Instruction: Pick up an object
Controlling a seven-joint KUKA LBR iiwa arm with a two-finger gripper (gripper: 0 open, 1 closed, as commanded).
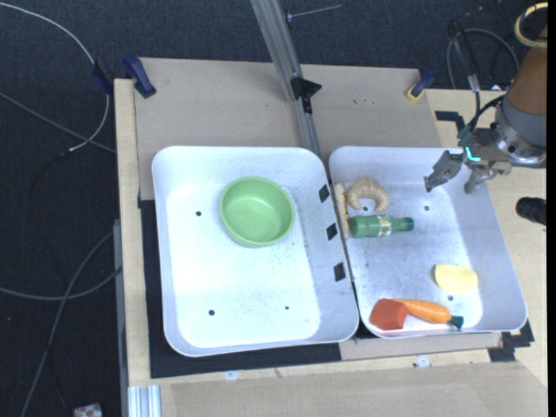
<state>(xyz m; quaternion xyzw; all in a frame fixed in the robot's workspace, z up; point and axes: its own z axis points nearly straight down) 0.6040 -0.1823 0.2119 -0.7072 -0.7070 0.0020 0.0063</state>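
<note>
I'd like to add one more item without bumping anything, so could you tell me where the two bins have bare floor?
The left bin is bare below and left of the green bowl. In the right bin, the middle is bare, between the green bottle and the yellow piece. Its left wall is crowded by the pretzel; its lower edge by the carrot.

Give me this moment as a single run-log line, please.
gripper: open, above right bin far edge, holding nothing | right bin: bottle, carrot, pastry | left bin: green bowl
</note>
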